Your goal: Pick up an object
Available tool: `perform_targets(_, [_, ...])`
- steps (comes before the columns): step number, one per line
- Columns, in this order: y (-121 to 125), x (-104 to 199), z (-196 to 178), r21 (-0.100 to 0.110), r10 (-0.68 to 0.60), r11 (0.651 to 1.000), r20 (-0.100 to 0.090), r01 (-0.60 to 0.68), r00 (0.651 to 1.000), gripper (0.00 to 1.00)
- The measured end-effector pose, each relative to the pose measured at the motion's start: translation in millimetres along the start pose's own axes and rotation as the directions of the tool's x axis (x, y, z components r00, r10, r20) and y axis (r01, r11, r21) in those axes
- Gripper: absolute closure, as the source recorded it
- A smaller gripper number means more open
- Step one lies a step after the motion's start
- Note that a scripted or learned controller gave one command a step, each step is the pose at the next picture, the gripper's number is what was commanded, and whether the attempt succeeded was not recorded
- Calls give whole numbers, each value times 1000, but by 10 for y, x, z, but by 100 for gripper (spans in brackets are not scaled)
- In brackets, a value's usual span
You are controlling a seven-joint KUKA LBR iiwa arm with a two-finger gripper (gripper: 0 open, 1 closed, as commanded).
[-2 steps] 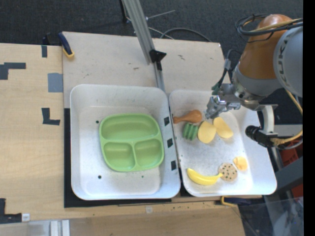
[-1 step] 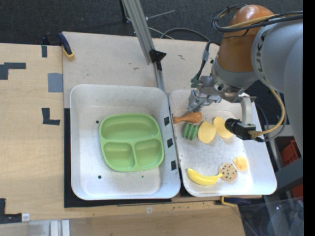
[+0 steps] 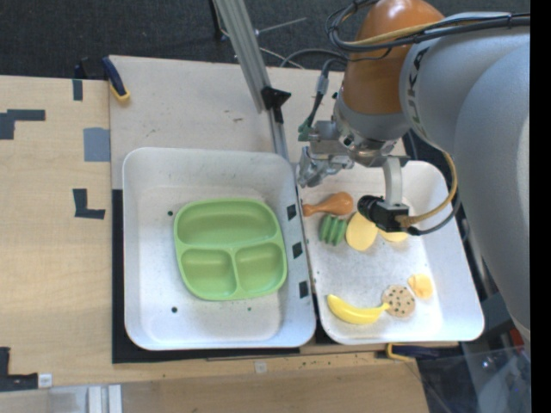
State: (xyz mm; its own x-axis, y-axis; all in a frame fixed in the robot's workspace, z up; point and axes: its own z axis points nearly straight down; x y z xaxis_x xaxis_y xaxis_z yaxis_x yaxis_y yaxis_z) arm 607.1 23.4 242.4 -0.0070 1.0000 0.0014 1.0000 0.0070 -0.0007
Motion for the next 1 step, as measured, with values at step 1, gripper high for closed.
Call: perform_targets(1, [28,442,44,1,1,1000,1,-1,1000,100])
